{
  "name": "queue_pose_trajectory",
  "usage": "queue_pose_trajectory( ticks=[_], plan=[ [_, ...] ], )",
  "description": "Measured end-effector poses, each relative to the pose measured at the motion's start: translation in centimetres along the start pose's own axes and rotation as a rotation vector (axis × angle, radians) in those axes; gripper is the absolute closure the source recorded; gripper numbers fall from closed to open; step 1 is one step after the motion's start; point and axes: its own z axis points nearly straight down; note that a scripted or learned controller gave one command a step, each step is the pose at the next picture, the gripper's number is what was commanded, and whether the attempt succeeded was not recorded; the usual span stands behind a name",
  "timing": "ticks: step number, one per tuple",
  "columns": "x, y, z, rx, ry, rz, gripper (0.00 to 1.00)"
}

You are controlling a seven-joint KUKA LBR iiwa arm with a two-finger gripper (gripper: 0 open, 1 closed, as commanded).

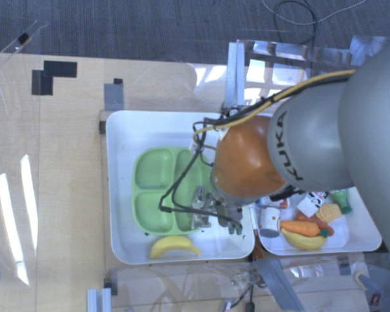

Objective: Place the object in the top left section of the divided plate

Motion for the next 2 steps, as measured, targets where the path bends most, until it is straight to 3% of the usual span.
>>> queue_pose_trajectory(
  ticks=[1, 2],
  plan=[
    [-1.3, 0.4, -2.1, 0.003, 0.015, -0.239, 1.00],
    [-3.4, 1.7, -8.6, 0.003, 0.015, -0.119, 1.00]
  ],
)
